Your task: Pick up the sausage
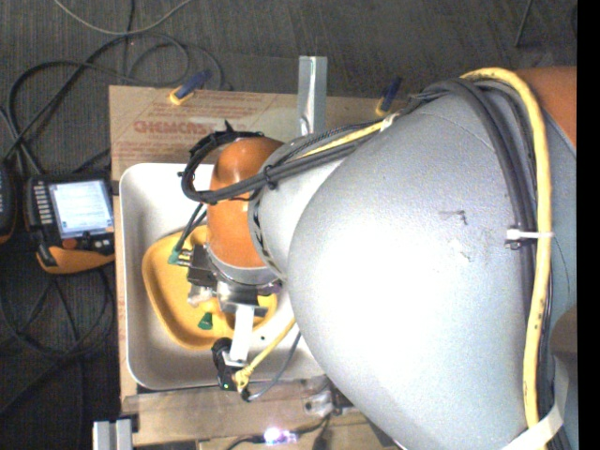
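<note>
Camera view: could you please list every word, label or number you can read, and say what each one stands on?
Red print on the cardboard sheet under the bin: one line of capital letters, too blurred to read with confidence.
Lit screen of the handheld pendant on the floor at left: rows of text, too small to read.
I can make out no print on the arm or the yellow object in the bin.

The arm (422, 270) bulks over the right bin entirely and much of the left bin (150, 195). The end effector (220, 293) is buried under the wrist; the yellow dish (164, 289) is half covered.
</note>
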`<state>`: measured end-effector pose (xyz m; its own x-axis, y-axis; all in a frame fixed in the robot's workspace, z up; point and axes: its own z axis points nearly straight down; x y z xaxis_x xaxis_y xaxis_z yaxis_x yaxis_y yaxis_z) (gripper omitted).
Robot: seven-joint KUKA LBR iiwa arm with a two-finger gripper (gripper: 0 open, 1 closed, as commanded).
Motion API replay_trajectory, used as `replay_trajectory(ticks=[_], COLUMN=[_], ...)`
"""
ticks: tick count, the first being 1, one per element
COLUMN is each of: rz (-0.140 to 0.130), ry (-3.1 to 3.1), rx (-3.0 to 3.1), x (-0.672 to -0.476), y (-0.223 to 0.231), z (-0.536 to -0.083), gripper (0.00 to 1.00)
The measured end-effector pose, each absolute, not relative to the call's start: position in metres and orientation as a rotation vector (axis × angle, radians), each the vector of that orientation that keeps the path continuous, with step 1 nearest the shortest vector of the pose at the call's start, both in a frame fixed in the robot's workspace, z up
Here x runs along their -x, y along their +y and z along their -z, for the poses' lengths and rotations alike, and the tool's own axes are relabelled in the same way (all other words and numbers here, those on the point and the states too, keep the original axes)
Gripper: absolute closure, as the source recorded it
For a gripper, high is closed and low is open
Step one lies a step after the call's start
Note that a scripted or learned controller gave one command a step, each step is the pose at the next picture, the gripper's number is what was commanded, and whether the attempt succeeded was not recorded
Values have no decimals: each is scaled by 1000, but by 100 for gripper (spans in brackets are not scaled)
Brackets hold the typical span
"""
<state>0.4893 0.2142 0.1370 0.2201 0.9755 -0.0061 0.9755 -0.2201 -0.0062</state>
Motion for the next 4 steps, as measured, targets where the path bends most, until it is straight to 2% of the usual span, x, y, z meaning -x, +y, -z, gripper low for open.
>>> replay_trajectory(ticks=[1,2,3,4], rz=[-7,-10,-11,-8], ry=[-2310,-2036,-2400,-2362], rx=[2131,2394,2024,2072], x=[-484,-483,-482,-517], y=[183,214,233,220], z=[-258,-276,-218,-237], gripper=[100,100,100,100])
